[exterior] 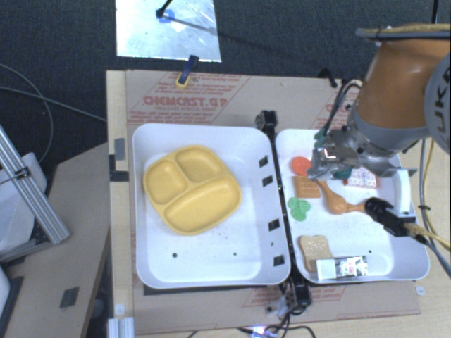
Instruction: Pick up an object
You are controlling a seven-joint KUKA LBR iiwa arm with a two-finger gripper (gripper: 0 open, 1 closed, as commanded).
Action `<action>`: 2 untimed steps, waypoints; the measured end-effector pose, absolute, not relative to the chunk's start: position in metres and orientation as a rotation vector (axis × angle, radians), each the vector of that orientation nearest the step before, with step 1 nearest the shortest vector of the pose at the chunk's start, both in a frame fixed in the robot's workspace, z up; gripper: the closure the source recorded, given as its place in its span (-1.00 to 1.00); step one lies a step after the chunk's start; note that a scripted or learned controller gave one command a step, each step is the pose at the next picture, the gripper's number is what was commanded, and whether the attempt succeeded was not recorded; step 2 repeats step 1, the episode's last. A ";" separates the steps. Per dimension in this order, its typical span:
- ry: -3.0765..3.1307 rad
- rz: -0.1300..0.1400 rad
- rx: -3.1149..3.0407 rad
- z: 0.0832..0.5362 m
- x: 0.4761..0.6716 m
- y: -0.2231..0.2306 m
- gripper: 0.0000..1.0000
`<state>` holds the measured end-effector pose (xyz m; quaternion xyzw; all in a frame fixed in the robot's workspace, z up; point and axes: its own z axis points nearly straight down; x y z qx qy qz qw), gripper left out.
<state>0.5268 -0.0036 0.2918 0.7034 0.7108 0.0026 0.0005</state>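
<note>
Objects for picking lie crowded in the right white bin (416, 259): an orange-red round piece (301, 165), a tan cracker-like square (306, 187) and a wooden spoon (337, 201) sit just beside the gripper (325, 157). Whether the tool has hold of anything cannot be told. A descent here could catch two pieces together or push one aside.

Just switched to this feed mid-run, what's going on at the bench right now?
The arm's gripper is low over the right bin, near an orange round piece, a tan cracker-like square and a wooden spoon. Nothing visibly sits between its fingers, so no pick is confirmed. A green piece, a toast slice and a small packet lie nearer the front. The left bin holds a yellow divided plate.
</note>
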 end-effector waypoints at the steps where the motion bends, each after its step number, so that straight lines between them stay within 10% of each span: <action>1: 2.230 0.021 2.203 0.398 0.498 0.053 1.00; 2: 2.230 0.021 2.203 0.398 0.498 0.053 1.00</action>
